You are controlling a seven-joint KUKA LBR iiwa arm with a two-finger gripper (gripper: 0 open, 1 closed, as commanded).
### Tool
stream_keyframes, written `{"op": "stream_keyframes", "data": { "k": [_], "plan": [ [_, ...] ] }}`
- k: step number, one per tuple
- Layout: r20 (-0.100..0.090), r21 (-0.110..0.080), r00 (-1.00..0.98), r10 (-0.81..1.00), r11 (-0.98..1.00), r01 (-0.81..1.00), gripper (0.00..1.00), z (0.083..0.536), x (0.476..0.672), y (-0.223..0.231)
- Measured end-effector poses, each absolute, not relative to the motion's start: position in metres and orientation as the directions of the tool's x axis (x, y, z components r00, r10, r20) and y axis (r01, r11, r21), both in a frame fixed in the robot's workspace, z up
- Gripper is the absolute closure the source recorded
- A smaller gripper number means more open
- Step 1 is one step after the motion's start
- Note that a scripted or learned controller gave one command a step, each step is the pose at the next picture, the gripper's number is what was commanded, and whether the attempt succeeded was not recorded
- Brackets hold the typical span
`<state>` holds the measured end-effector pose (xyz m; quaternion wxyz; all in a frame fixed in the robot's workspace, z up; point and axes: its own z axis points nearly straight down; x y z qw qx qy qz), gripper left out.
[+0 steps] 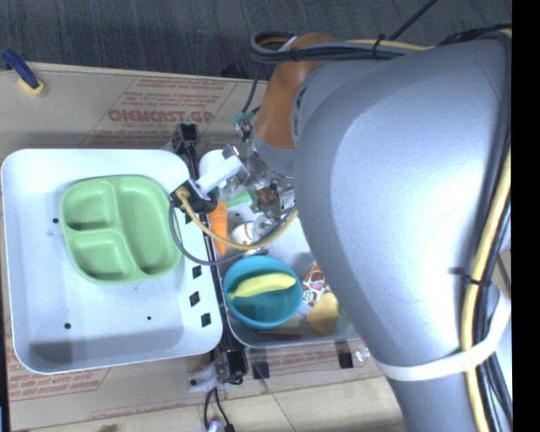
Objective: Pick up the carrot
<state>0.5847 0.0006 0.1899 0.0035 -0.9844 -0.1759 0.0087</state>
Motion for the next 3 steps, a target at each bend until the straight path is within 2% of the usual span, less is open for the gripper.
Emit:
{"op": "stream_keyframes", "data": {
  "k": [3],
  "plan": [
    [-0.016,-0.010,0.938,0.346,-0.938,0.346,0.00,0.1899,0.5847,0.0005]
  ]
}}
